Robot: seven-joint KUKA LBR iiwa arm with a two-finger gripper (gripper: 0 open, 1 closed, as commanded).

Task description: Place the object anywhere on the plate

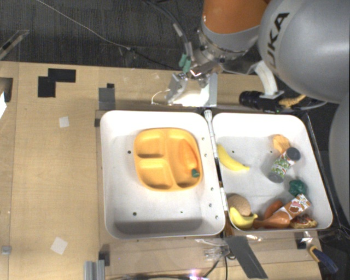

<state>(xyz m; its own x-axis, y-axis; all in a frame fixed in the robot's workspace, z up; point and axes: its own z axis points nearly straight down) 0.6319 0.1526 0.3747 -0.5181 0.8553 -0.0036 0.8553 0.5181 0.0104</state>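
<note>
The orange plate (164,165) sits in the left bin (117,180). An orange carrot (188,158) with a green end lies in the plate's right part. The gripper (191,87) hangs above the table (49,180), behind both bins. I cannot tell how its jaws stand. A banana (232,160) lies in the right bin (314,164).

We look down from one fixed camera above the light wooden bench (49,164), tilted so its far edge runs along the top. Both shallow white plastic bins, left (117,219) and right (314,164), fit whole within view at middling range. The grey arm with its orange band (232,13) enters upper right, close to our lens.
</note>
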